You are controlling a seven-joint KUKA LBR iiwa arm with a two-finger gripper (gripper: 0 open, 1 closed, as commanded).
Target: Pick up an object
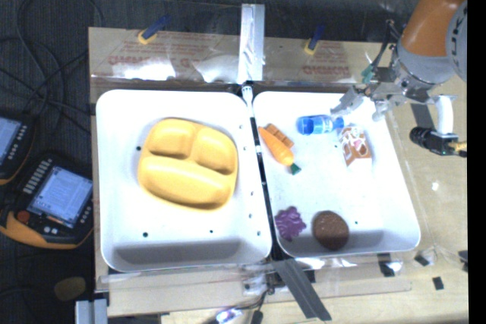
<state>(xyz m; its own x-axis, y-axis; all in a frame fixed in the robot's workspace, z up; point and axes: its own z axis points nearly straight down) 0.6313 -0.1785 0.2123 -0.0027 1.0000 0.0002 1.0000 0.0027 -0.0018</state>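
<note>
arm: a grey arm with an orange band (431, 25) is seen reaching in over the right bin's far right corner.
gripper: the gripper (363, 101) is held above the far edge of the right bin (402, 193), its fingers spread apart with nothing between them.
right bin: a blue bottle (317, 124) lies near the far edge, just beside the gripper; a snack packet (355, 146) is seen beside it; a toy carrot (277, 146) rests by the left wall; a purple piece (289, 223) and a brown ball (330, 228) lie near the front edge.
left bin: a yellow moulded tray (187, 162) is laid at the middle of the left bin (121, 239).
</note>
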